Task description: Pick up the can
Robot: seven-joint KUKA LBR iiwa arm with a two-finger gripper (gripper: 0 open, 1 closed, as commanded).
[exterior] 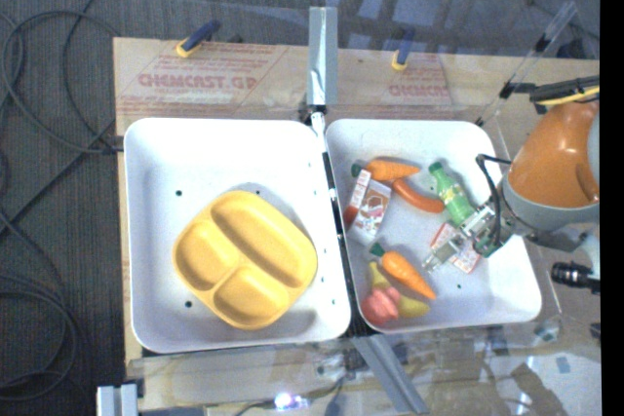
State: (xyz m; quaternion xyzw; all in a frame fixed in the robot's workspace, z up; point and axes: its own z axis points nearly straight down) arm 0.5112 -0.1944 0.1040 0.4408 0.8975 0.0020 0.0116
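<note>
A red-and-white can (369, 205) lies on its side in the right bin (507, 292), close to that bin's left wall. My gripper (447, 251) hangs low over the middle right of the same bin, about 80 pixels to the right of the can and apart from it. Directly under the gripper lies a small red-and-white packet (464, 257), partly hidden by it. The grey arm with its orange band (554, 169) reaches in from the right edge.
The right bin also holds a green bottle (449, 190), a carrot (391, 169), a red pepper (419, 199), another carrot (408, 276) and a pink fruit (380, 305). A yellow divided tray (246, 257) lies in the left bin (156, 161).
</note>
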